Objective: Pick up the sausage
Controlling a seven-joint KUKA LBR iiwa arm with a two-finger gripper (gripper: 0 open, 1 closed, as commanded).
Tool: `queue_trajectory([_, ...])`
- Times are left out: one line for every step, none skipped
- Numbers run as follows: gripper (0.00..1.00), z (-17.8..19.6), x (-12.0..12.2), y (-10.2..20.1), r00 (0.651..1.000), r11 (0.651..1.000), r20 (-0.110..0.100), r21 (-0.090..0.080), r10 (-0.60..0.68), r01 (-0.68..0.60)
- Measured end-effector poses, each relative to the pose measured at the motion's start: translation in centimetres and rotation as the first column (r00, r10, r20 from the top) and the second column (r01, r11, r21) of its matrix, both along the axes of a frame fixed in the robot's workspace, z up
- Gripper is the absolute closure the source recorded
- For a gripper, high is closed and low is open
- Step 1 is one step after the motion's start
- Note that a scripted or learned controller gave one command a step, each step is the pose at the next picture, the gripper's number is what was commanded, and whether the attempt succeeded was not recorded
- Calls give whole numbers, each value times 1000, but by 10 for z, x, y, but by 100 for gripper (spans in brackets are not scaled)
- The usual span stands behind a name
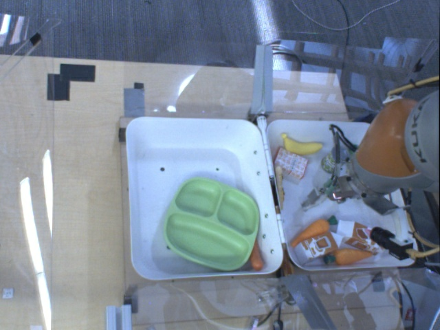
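There are two white bins on the tabletop (82,205). The pincer (330,190) hangs over the right bin (297,260), roughly at its middle, below the arm's orange band. The view is too small and cluttered there to tell whether the pincer is released or clenched, and nothing can be seen grasped in it.

One sausage (256,256) is in view, a short reddish-brown stub. It lies in the left bin (137,184), well apart from the pincer, off to the pincer's left in the view and nearer the camera. The wall where the two bins meet stands between them. The sausage is tucked against the near right edge of the one green plate (212,223), which has three compartments, and part of it seems hidden under the plate's rim.

Around the pincer in the right bin:
- One banana (302,145) lies beyond it, toward the far wall.
- One red-and-white packet (290,163) lies to its left and a little farther back.
- Two carrots lie on its near side. One carrot (313,231) is just below it, and the second carrot (350,256) is by the near wall.
- Two small cartons lie among the carrots: a white carton (322,246) and a brown carton (357,236).
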State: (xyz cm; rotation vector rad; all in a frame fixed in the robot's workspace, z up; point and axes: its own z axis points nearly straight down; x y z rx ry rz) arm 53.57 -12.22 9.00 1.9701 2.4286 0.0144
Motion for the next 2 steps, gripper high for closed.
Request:
queue_trajectory([0,-1,57,-14,999,999,-4,0,36,-36])
queue_trajectory([0,-1,-14,-28,998,998,-6,-1,65,-65])
